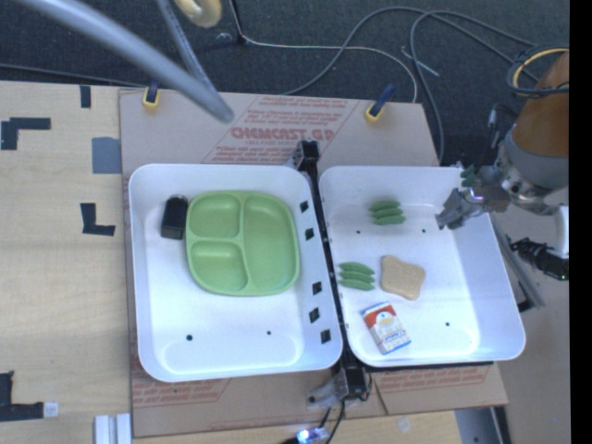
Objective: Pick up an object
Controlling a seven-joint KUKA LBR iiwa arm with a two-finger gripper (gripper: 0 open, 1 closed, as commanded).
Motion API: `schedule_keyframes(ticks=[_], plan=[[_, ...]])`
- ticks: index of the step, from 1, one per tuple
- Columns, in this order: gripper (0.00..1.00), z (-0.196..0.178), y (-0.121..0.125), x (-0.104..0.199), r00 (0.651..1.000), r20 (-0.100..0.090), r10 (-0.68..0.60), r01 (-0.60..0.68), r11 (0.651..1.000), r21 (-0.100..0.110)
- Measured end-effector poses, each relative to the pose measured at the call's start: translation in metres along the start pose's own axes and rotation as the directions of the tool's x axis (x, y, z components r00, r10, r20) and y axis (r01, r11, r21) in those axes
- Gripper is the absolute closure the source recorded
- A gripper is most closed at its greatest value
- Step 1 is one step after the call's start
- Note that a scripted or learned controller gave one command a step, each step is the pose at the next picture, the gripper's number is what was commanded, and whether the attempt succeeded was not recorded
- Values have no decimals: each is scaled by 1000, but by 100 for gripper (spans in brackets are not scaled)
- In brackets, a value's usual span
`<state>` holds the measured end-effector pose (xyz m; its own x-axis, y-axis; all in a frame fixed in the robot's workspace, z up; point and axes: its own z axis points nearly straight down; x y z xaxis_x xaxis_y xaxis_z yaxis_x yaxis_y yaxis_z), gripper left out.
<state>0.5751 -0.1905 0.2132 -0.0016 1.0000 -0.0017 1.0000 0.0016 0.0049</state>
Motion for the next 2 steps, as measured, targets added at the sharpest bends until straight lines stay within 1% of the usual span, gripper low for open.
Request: schedule_keyframes(ticks=[1, 2], plan=[[100, -10, 1, 56, 1000, -3, -5, 5, 1000, 5], [100, -2, 2, 107, 1000, -3, -4, 4, 1000, 7]])
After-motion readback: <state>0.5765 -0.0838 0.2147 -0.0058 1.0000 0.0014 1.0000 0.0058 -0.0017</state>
